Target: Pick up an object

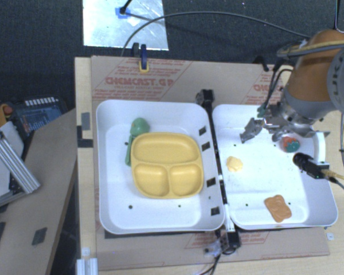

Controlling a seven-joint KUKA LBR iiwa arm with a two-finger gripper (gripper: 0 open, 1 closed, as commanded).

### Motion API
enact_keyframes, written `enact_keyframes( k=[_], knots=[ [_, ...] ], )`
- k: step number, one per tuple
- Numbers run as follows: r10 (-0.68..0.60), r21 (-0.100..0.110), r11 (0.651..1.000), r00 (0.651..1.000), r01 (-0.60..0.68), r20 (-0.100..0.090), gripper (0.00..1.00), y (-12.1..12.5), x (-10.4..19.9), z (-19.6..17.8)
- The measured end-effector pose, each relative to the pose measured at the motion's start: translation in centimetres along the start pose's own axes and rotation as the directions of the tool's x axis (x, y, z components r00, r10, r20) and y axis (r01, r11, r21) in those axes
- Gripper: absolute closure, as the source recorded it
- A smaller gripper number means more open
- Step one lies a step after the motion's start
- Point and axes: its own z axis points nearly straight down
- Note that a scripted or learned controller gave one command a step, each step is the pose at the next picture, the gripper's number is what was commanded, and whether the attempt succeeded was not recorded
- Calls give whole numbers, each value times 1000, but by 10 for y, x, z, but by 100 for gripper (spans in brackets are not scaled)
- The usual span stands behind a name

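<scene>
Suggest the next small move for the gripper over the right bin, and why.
Probably shift the gripper toward the small pale yellow piece and descend. It hangs over bare floor of the right bin with nothing between its fingers, and that piece lies apart from the walls just below it in the view. The round red and teal object sits tucked under the wrist.

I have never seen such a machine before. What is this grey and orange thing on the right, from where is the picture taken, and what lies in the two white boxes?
The grey and orange thing is a robot arm. It reaches in from the right, and its two-finger gripper hangs over the right bin. One camera, fixed above the bench, looks down at a slant.

The left bin holds a yellow divided tray with a green spoon-like item partly under it. The right bin holds a small pale yellow piece, an orange-brown piece, and a red and teal object close under the arm. I see nothing between the gripper's fingers, so it holds nothing.
</scene>
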Motion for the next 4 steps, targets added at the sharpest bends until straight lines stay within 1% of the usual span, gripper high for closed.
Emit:
enact_keyframes(
  k=[1, 2, 3, 4],
  knots=[
    [-2, -14, 1000, 1000, 2, 1, 0, 3, 0, -7],
    [1, -10, 1000, 1000, -1, 1, 0, 4, -10, 45],
    [-1, -9, 1000, 1000, 1, 0, 0, 3, 0, 102],
    [1, -13, 1000, 1000, -1, 1, 0, 4, -1, 108]
  ],
)
